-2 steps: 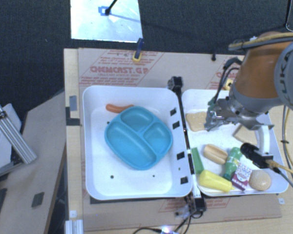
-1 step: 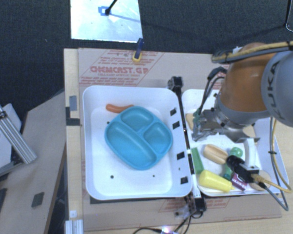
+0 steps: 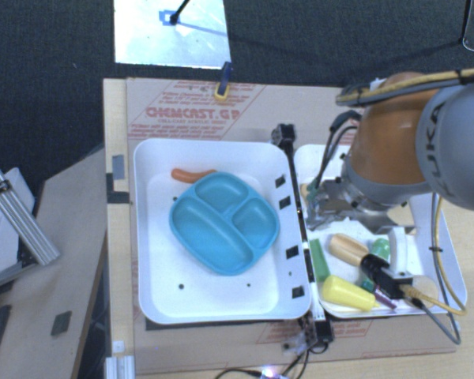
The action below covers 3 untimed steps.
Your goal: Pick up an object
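Yellow cone (image 3: 348, 292) lies nearest in the right bin (image 3: 455, 279), crowded by tan cylinder (image 3: 349, 249) and green stick (image 3: 320, 260). Gripper (image 3: 330, 205) sits low at the far side; grip state unclear. Risk: clutter deflects the grasp, nothing caught.

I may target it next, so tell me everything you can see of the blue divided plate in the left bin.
The blue divided plate looks like light blue moulded plastic, a rounded rectangle with raised ridges splitting it into three compartments, which look bare. It lies face up on the floor of the left bin, turned diagonally to the walls and roughly central. An orange sausage-shaped piece lies at its upper left edge, partly hidden by the rim; whether they touch I cannot tell.
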Each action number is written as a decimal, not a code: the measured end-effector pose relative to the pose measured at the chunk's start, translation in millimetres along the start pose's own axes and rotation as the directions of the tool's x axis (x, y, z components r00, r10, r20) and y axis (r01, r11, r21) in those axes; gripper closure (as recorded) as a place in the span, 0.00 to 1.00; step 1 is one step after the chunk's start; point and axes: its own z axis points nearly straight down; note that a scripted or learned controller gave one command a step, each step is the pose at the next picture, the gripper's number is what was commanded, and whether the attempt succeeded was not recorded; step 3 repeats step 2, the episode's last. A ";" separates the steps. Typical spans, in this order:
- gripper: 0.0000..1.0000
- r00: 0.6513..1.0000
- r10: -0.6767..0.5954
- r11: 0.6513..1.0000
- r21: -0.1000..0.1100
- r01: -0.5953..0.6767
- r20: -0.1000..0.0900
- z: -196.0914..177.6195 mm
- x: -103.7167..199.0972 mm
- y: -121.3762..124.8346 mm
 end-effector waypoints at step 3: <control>1.00 1.000 0.002 1.000 0.001 -0.002 0.000 12.7 1.8 -11.5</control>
